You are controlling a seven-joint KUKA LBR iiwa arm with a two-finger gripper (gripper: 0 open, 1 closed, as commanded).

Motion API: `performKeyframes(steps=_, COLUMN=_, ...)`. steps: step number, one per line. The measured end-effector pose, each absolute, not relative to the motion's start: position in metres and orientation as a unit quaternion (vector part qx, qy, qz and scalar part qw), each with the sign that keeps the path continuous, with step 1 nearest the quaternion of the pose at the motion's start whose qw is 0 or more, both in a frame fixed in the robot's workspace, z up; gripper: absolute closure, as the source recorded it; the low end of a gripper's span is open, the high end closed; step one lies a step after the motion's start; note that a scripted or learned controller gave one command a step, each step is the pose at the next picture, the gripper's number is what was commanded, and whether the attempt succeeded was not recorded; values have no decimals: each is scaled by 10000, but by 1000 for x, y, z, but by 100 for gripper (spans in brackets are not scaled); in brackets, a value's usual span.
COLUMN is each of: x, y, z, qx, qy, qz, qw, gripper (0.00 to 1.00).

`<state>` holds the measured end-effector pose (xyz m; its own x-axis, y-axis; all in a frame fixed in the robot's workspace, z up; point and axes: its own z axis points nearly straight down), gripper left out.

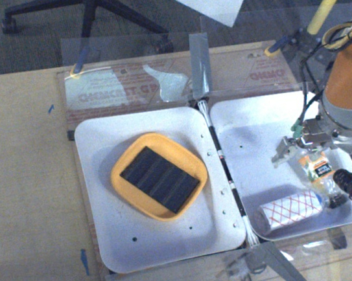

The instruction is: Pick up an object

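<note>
- Claw (293,146) is low over the right bin (252,125), toward its far-right side. Open or closed: cannot tell from this slant.
- Likeliest target is the small orange-labelled item (315,168), which lies just beside the claw on the near side. I can't tell whether they touch, and nothing shows it gripped.
- Red-and-white lattice package (291,209) lies on its side along the near wall of the same bin, close to the small item.
- Left bin (103,180) holds an orange tray (121,177) with a dark ribbed panel (160,179) set in it, well apart from the claw.
- Risk: the claw looks offset from the small item, not centred over it, so closing here may catch an edge or nothing at all.
- Risk: the item looks small and possibly glossy, so it could slip or tip out as it is raised.
- Risk: the lattice package and the bin wall are both near, and a descent could nudge the package or pin the item against the wall.
- Writing: the small item's label is orange with a dark patch, too small to read.
- Writing: the board (116,90) behind the bins, on the bench (26,191), carries reddish print under a clear sheet. It looks reversed and I can't read it with confidence.
</note>
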<state>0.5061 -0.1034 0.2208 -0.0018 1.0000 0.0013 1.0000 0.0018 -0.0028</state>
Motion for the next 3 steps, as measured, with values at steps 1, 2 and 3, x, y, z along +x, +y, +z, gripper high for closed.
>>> performKeyframes(steps=1, x=525, y=-158, z=213, qx=-6512, qy=-7589, qz=-4, qw=-18, gripper=0)
performKeyframes(steps=2, x=549, y=-166, z=126, qx=-6320, qy=-7750, qz=-6, qw=-18, gripper=0)
performKeyframes(steps=3, x=537, y=-189, z=108, qx=-6225, qy=-7826, qz=-6, qw=-18, gripper=0)
